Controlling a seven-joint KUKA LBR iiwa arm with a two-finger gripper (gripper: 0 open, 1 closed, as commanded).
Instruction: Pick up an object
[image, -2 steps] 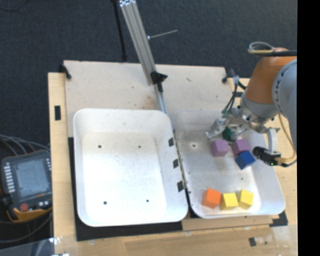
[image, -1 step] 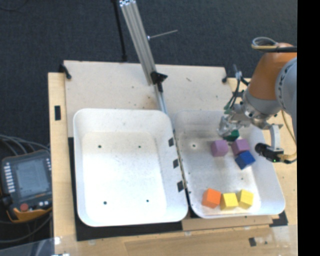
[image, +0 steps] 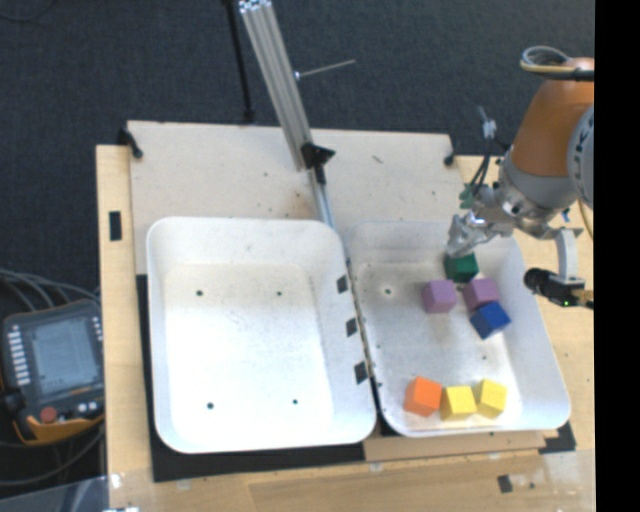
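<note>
A green block (image: 461, 267) sits in the right bin (image: 400, 320), near its far right side, directly under the gripper (image: 463, 243). The gripper's tips meet the top of the block, but whether they are closed on it or apart cannot be told from this angle. Just in front of the green block lie two purple blocks (image: 438, 296), one to the left and one to the right, and a blue block (image: 490, 319) touches the right-hand purple one. Along the near edge of the same bin an orange block (image: 423, 396) and two yellow blocks (image: 459, 402) stand in a row, close together. The arm (image: 548, 140) comes in from the right, above the bin's far corner. The left bin (image: 250, 330) lies beside it.
</note>
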